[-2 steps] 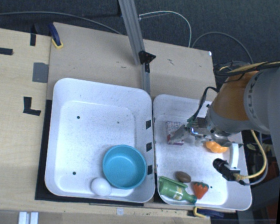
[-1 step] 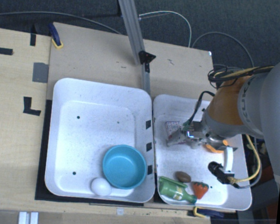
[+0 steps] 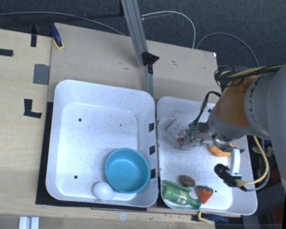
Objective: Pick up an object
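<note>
My gripper is down inside the right bin, at its upper middle. Its tip sits right beside a small crumpled red-and-white wrapper, touching or nearly touching that wrapper's lower right edge. An orange piece lies just right of the gripper, partly hidden under the wrist. Along the bin's front lie a green bottle, a brown oval lump and a small red-orange toy.
The left bin holds a blue bowl and a white ball at its front. A grey pole slants down to the wall between the bins. Cables and a black plug hang by the right bin's right side.
</note>
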Available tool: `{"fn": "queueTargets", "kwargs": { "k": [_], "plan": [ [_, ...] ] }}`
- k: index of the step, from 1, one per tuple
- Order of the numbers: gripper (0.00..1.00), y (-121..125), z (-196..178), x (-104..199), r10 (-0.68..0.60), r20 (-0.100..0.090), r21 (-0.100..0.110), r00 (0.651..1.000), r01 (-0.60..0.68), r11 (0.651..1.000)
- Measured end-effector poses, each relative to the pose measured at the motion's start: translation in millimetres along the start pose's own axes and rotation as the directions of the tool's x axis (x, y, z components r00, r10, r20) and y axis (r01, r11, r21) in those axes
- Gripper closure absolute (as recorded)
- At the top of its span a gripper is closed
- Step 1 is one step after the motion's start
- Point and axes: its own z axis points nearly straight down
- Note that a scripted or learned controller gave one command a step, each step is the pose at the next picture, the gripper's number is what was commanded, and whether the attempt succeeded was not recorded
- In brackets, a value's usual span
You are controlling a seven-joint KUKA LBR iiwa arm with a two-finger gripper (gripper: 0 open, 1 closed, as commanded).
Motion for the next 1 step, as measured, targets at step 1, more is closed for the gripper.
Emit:
{"fn": "queueTargets", "kwargs": {
  "k": [1],
  "plan": [
    [1.00, 1.9, -42.7, 4.3, 0.001, 0.000, -0.004, 1.000, -0.001, 1.000]
  ]
}}
